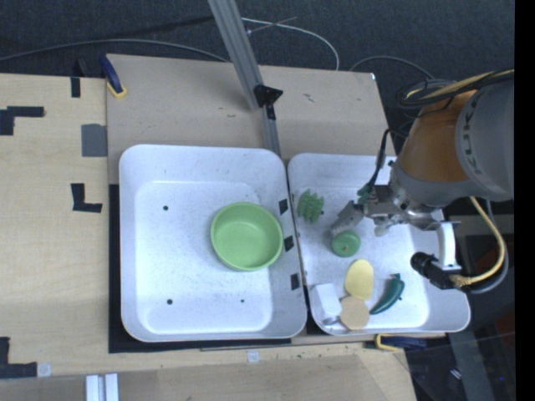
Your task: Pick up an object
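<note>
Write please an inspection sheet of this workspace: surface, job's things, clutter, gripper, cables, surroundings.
Surface: wooden bench bearing a left bin and a right bin, side by side.
Job's things: green bowl in the left bin; in the right bin a green knob, spiky green toy, yellow piece, tan piece, green pepper and white block.
Clutter: nothing seen.
Gripper: gripper over the right bin, just above the knob; grip cannot be judged.
Cables: yellow cable on the arm; thin white cable behind the bench.
Surroundings: dark carpet; grey pole slanting over the bench.
</note>
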Available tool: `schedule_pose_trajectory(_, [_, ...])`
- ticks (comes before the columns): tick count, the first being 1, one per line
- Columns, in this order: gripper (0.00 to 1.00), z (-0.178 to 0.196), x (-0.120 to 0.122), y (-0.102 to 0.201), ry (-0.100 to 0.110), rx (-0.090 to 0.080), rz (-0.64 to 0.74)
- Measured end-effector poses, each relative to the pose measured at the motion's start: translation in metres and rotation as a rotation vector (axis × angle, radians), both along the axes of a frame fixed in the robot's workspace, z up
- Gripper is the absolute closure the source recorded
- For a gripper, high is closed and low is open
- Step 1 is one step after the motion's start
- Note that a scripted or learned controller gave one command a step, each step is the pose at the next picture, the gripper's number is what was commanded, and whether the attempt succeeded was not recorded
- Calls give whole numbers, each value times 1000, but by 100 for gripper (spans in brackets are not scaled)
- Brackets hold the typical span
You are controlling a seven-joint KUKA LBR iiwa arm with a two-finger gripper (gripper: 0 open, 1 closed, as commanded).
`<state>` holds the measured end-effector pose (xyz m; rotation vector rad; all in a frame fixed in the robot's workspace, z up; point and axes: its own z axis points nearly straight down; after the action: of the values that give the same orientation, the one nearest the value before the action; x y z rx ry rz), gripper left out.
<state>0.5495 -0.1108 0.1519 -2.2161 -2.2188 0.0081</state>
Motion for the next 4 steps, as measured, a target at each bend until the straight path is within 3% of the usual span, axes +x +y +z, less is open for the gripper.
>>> schedule_pose_trajectory(1, [0, -62, -6, -3, -3, -1, 0])
schedule_pose_trajectory(2, [0, -62, -6, -2, -7, 0, 0])
schedule_pose_trajectory(3, [100, -53, -7, -2, -5, 1, 1])
schedule_pose_trajectory(4, [100, 10, -3, -2, -12, -1, 0])
